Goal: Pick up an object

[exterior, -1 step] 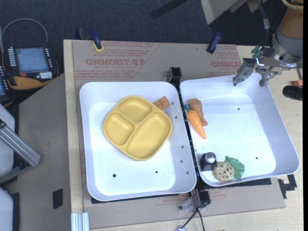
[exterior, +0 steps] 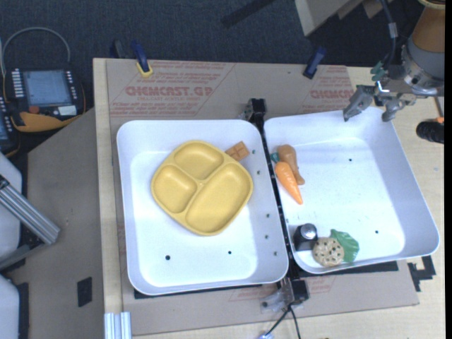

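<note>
Where the two white bins met on the surface, the left bin (exterior: 134, 189) carried a yellow divided plate (exterior: 203, 187) with a small brown block (exterior: 238, 150) touching its upper right rim. The right bin (exterior: 395, 189) held an orange carrot (exterior: 288, 180) against its left wall, beside a tan piece (exterior: 289, 157). At its near left corner lay a cookie (exterior: 327, 251), a green leaf (exterior: 347, 243) and a dark round object (exterior: 306, 234). The gripper (exterior: 371, 106) hung over the right bin's far rim, jaws spread, nothing between them, well apart from the carrot.
</note>
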Motion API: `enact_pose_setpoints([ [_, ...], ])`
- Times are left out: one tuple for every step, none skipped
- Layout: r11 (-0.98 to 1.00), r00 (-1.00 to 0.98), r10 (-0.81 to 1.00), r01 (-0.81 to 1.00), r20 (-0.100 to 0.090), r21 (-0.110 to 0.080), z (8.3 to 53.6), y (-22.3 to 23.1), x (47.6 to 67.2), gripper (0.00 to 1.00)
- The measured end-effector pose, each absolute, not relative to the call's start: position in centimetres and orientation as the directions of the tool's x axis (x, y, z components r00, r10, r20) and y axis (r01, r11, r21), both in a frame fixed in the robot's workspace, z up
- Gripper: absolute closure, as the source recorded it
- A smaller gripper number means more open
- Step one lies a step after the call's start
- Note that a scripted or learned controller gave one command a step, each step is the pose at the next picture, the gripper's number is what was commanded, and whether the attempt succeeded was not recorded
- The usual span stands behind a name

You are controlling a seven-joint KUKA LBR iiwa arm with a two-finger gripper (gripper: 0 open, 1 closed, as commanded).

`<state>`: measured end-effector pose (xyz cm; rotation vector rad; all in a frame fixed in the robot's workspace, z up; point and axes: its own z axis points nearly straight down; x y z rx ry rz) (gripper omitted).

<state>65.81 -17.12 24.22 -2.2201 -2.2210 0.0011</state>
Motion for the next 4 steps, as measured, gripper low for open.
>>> enact_pose_setpoints([
  [0.001,-0.001,1.0,1.0,0.002,-0.006,19.4,-16.2,66.1,0.0],
  [0.001,-0.001,1.0,1.0,0.001,-0.006,14.0,-15.4,65.4,0.0],
  [0.002,-0.002,1.0,1.0,-0.003,0.003,9.1,-15.4,65.6,0.0],
  [0.003,-0.003,1.0,1.0,-0.007,0.012,10.7,-15.5,65.8,1.0],
])
